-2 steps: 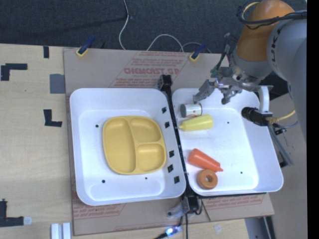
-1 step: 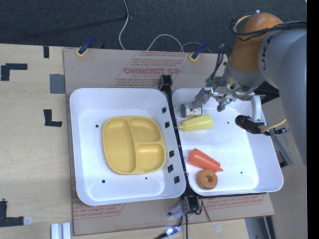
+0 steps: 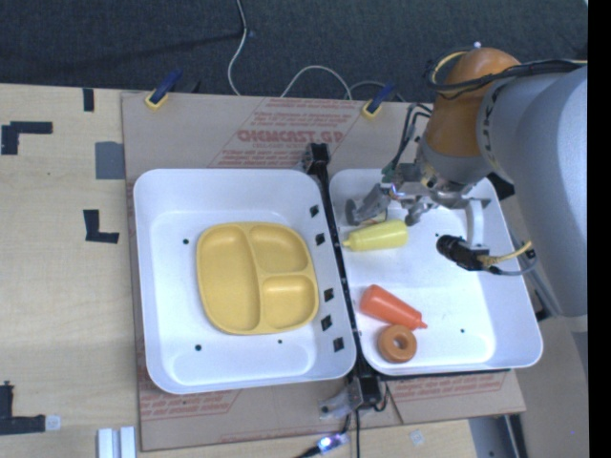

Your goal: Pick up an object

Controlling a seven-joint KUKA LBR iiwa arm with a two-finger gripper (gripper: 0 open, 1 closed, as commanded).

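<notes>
The arm reaches in from the right and hangs over the far part of the right bin (image 3: 506, 351), its orange band up top. The gripper (image 3: 387, 203) sits low at the bin's far left corner, and its fingers (image 3: 363, 206) look spread apart with nothing between them. Just below them lies the yellow corn-shaped toy (image 3: 377, 237), flat on the bin floor near the divider; whether a fingertip touches it is too close to call. Nearer the camera, the orange carrot toy (image 3: 389, 306) lies on a slant, and right beside it, at the near edge, rests the brown doughnut toy (image 3: 397, 343). Over in the left bin (image 3: 158, 208), the yellow divided plate (image 3: 256, 277) lies in the middle, three compartments facing up. Both bins rest on a cardboard sheet (image 3: 277, 132) on the bench (image 3: 57, 284).
</notes>
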